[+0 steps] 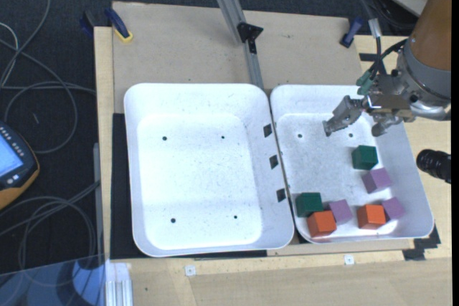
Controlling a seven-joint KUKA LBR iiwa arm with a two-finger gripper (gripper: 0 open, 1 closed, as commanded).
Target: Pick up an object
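Seven small blocks are lying in the right bin (287, 111), clustered toward its near right corner: a green block (365, 157) farthest up, a purple block (376, 180) just below it, another purple block (393, 208) by the right wall, an orange block (371, 216) beside that, a third purple block (340, 211), a second orange block (322, 223) at the front rim, and a dark green block (309, 203) touching it. The arm is reaching in from the right, its gripper (355, 120) hanging above the bin's bare upper floor, up and left of the green block. Its fingers are spreading apart, gripping nothing. The arm's upper part is running off the frame's edge. The left bin (136, 104) is sitting alongside.
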